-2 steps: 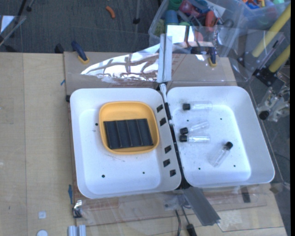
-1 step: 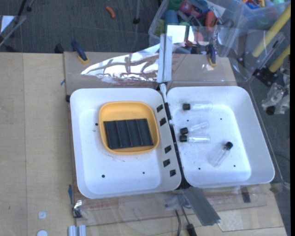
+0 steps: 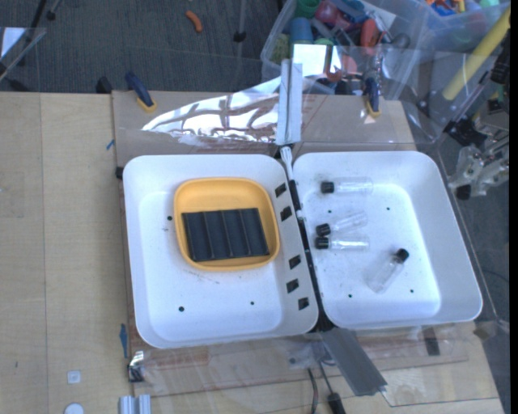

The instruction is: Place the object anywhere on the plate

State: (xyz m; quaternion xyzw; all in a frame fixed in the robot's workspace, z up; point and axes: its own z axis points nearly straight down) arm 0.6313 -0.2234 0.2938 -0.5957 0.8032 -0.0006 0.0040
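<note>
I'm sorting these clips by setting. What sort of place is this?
Most likely a robotics lab bench, not a home or kitchen. Two white bins sit side by side on a wooden bench; one holds a yellow plate, the other clear vials. A crate of colourful toys stands behind.

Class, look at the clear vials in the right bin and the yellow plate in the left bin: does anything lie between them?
Yes: the bins' adjoining raised rims, with a row of small black clips, run between the vials and the yellow plate. On the plate lies a black ridged insert.
</note>
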